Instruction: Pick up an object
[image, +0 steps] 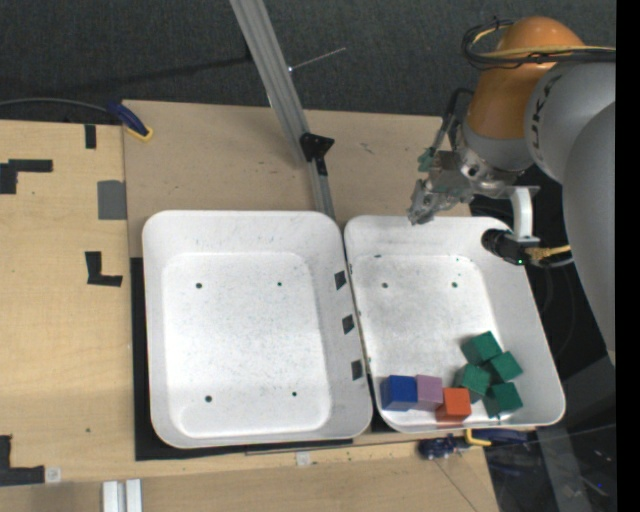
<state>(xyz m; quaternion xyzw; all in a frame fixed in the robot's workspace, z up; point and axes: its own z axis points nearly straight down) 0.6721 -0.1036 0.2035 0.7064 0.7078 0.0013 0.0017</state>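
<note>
While gripper (421, 213) hangs at right bin's (520, 300) far rim, jaws unclear; blocks (455, 385) far: go over, drop straight.

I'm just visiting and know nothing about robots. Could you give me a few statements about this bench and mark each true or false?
1. The blocks lie in the right bin. True.
2. The blue block sits at the far edge of its bin. False: it lies along the near edge, beside the purple block.
3. The gripper holds the orange block. False: the gripper hangs over the bin's far rim, apart from every block.
4. Several green blocks cluster in the near right corner. True.
</note>
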